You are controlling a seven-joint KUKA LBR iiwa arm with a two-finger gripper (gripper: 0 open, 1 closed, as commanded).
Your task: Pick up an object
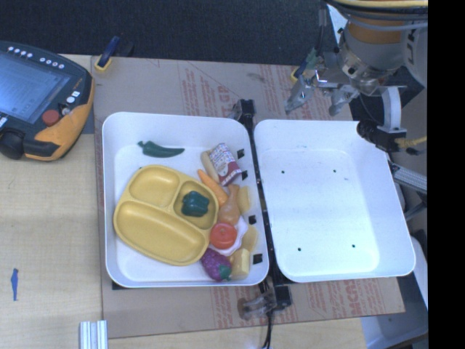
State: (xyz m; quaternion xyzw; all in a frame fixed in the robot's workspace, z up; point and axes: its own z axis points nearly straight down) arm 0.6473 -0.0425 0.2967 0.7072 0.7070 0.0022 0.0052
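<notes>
Over in the left bin is all the stuff worth grabbing: a yellow tray with a green pepper sitting in one compartment, a chili lying alone near the back, and a jumble along the right wall with a carrot, a wrapper, a tomato and something purple. My guess is it's all toy plastic food, so light, stiff and a bit slippery. The chili looks like the easiest pick, pinched across its thin body, since nothing crowds it. The jumble is packed tight and touching, so fingers could easily slip off there. The tray looks too wide to pinch except at the rim. The right bin sits beside it. The gripper hangs above the back edge of the right bin, pointing down, fingers apart with nothing between them, well away from the food.
</notes>
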